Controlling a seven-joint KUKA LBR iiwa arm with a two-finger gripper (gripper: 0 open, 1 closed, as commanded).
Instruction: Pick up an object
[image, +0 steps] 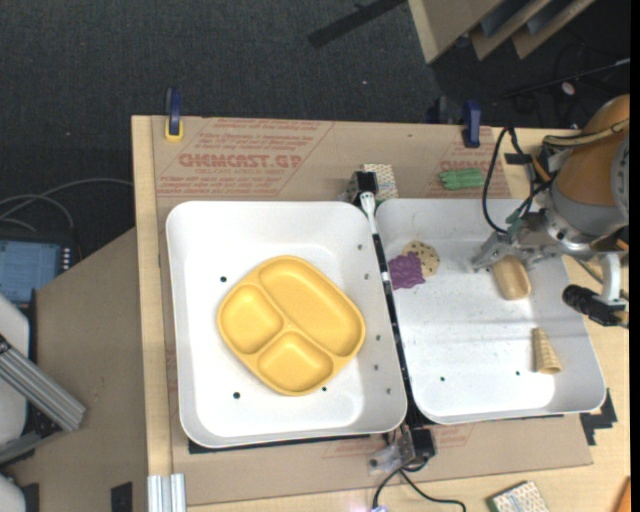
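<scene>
reaching in from the right, the arm (590, 170) sits over the upper right part of the right bin (470, 390), orange band above the wrist. gripper (512, 250) is down near the bin floor, metal parts splayed just above a tan bread-like piece (512, 280). looks touching or nearly so, can't tell which. whether the fingers are released or clenched on anything can't be read from this angle, and nothing is clearly seen between them.

other stuff in the right bin: purple grape-like cluster (405, 270) at the left wall, touching a speckled cookie (426, 257) just beside it; ice cream cone (545, 350) lying on its side near the right edge, well apart from the gripper.

left bin (200, 400) carries a yellow divided plate (290, 325), three compartments, tilted diagonally, roughly centred.

green item (462, 180) on the tabletop (260, 160) behind the right bin.
</scene>
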